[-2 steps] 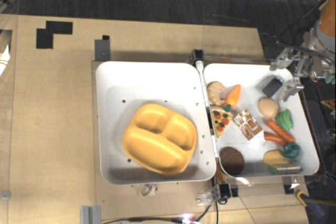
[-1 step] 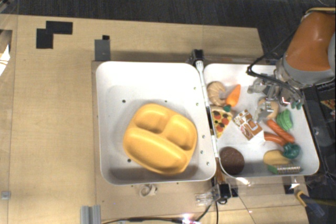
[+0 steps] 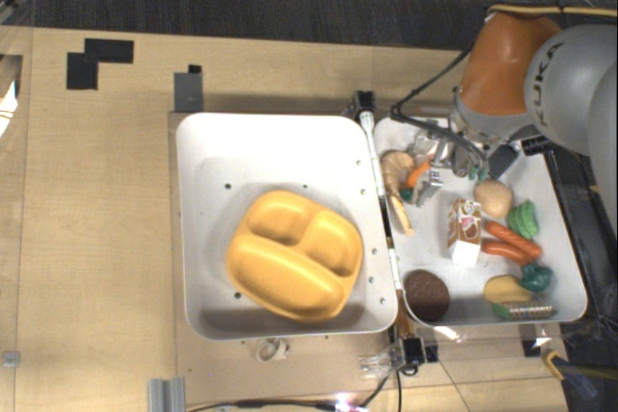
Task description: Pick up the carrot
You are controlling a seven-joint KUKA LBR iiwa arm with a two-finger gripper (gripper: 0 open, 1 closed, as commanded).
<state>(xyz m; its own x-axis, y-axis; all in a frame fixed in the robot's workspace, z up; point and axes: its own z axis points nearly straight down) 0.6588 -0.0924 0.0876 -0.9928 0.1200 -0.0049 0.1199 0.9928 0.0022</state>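
Note:
In the right bin [image 3: 570,299], an orange carrot [image 3: 509,235] with a green top lies at the right side, with a redder orange stick just below it. My gripper [image 3: 436,167] hangs low over the bin's upper left part, well left of that carrot. A small orange piece [image 3: 417,175] with a teal end sits right against the gripper's left side. Whether the gripper holds it is unclear.
The left bin [image 3: 203,207] holds a big yellow pepper-like object [image 3: 294,251]. In the right bin are also a white and red carton [image 3: 465,233], a tan ball [image 3: 492,198], a brown ball [image 3: 426,292], a yellow fruit [image 3: 502,288] and a beige item [image 3: 394,167].

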